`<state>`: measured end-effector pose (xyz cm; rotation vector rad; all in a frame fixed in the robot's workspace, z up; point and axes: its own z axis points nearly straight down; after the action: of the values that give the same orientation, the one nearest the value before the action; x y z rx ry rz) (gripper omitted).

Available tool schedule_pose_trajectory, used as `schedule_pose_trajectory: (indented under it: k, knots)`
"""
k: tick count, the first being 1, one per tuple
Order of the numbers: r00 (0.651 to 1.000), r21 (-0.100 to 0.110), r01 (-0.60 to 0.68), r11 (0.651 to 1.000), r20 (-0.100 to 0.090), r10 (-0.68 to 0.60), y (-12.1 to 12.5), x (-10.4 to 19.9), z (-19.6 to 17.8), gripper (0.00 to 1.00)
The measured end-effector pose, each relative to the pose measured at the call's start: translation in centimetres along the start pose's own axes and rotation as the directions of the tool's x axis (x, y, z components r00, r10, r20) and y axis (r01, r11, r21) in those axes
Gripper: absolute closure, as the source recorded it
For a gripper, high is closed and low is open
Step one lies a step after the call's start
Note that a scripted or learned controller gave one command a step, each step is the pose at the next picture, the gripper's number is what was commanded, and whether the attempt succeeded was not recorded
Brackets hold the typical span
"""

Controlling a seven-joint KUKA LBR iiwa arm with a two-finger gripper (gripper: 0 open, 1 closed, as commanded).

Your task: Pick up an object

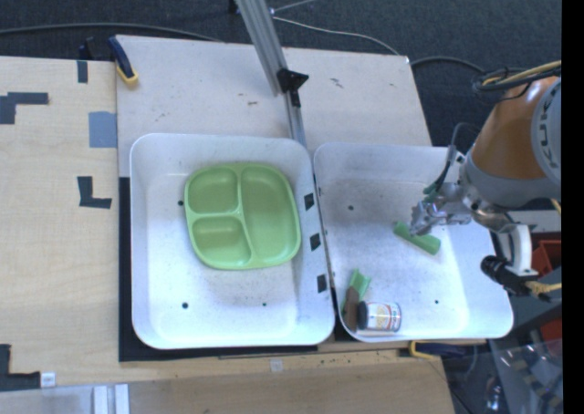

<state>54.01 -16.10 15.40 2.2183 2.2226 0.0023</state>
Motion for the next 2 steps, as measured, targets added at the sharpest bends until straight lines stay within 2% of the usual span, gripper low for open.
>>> schedule_pose_trajectory:
  k: [1,2]
  knots:
    - [1.0,-0.001,0.0,1.0,0.001,0.0,0.38,0.35,-4.3,1.0]
    - [1.0,0.002,0.0,1.0,0.0,0.0,0.43,0.41,-5.08,1.0]
